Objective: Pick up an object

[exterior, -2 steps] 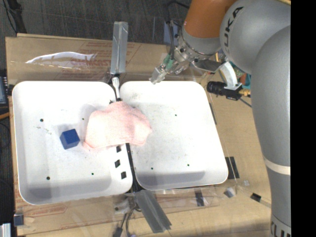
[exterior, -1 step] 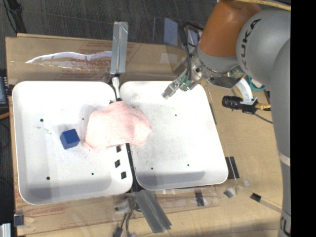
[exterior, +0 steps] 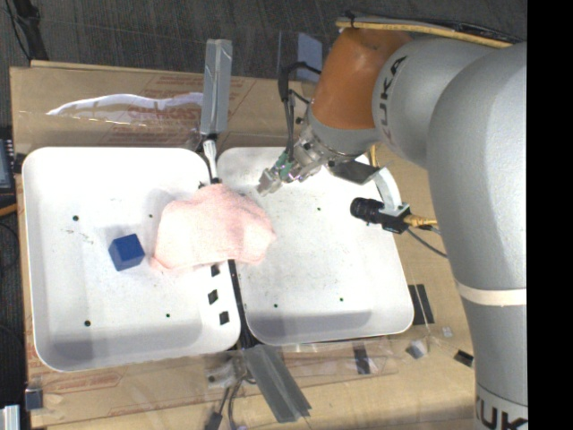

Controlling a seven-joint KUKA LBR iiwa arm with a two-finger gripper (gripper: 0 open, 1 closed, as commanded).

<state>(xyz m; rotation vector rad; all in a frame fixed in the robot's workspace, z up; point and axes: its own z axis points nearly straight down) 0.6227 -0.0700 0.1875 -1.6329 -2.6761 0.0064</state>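
A pink crumpled cloth (exterior: 213, 229) lies draped over the divider between the two bins, mostly in the left bin (exterior: 54, 195). A small blue cube (exterior: 127, 251) sits in the left bin, to the left of the cloth. My gripper (exterior: 273, 179) hangs over the upper left part of the right bin (exterior: 376, 285), just above and to the right of the cloth's top edge. Nothing is seen between its fingers.
The big grey arm with its orange band (exterior: 354, 79) fills the right side and reaches over the right bin's back edge. A black cable fitting (exterior: 376, 211) juts over the right bin. Cardboard (exterior: 107, 97) and a grey bracket (exterior: 215, 88) lie behind the bins.
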